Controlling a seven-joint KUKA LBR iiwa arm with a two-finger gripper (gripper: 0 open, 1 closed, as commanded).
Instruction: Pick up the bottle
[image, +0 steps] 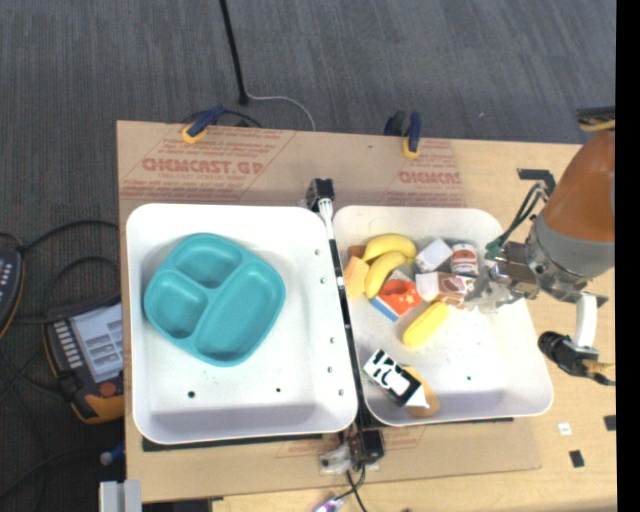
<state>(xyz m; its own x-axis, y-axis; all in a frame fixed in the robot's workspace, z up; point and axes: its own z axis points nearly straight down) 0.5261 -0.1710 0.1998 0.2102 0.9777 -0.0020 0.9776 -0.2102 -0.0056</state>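
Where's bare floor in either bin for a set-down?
Left bin: the near strip below the teal plate. Right bin: the near right corner, between the black-and-white box and the gripper. Crowded: bananas, bottle and yellow piece at the far middle.

The arm (585, 215) is seen reaching in from the right, its orange band uppermost and the grey wrist section below it. The wrist is angled leftward and downward. The gripper (487, 285) is carried low at its end; its fingers appear blurred, so their spacing cannot be judged.
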